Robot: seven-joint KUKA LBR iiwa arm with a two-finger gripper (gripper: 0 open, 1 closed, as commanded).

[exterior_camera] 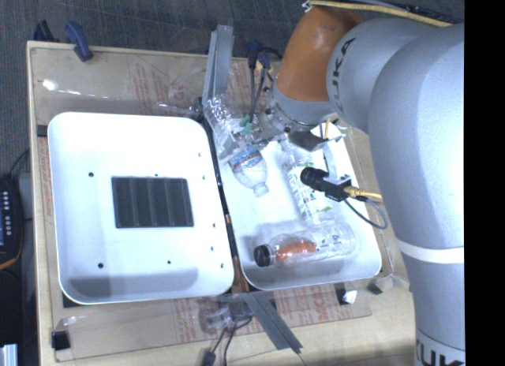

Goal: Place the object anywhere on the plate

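The left bin (71, 199) carries a dark ribbed plate (152, 202). The right bin (367, 266) holds clear plastic bottles (304, 248), with the arm (371, 65) above its far end.

Left bin (71, 199) holds ribbed plate (152, 202); right bin (367, 258) holds bottles (304, 248) under arm (379, 80).
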